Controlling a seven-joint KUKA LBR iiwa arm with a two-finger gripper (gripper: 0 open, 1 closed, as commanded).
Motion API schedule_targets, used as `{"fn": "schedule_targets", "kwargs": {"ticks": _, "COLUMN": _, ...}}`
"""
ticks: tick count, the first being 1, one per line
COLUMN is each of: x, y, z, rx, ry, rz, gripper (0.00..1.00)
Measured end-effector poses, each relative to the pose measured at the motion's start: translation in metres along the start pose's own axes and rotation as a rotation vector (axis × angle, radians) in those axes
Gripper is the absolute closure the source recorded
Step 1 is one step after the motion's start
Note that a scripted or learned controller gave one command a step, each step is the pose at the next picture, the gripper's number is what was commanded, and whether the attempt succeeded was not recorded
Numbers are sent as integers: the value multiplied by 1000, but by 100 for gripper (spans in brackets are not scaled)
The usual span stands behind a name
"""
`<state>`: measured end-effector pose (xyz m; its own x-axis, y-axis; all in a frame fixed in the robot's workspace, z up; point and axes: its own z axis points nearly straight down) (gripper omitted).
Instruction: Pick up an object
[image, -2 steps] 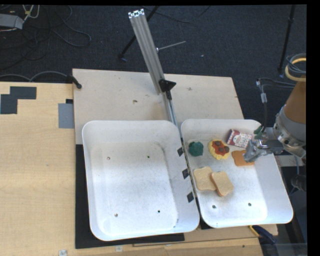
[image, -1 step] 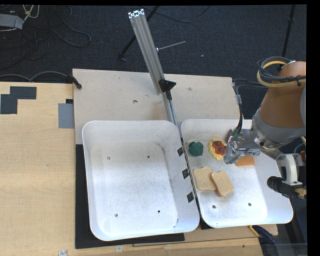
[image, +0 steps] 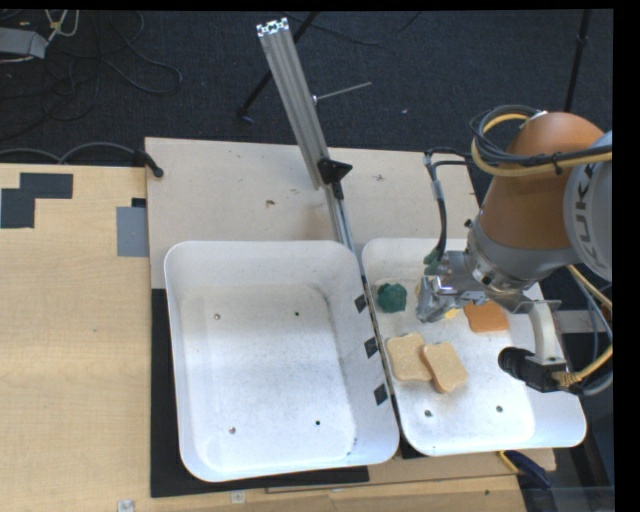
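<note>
My gripper low over right bin; can't tell how it's set. Green object just beside it, toward the divider. Two tan blocks touching, nearer the camera. Orange piece close on my arm's side.

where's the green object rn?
The green object lies in the right bin, near its upper left corner by the divider between the bins. The gripper is just to its right; the two tan blocks lie below it.
</note>
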<state>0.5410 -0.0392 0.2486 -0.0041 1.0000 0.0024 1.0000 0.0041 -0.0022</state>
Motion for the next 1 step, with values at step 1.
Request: {"fn": "schedule_targets", "kwargs": {"ticks": 1, "x": 54, "y": 4, "z": -5, "rx": 1, "ry": 0, "rz": -1, "gripper": 100}}
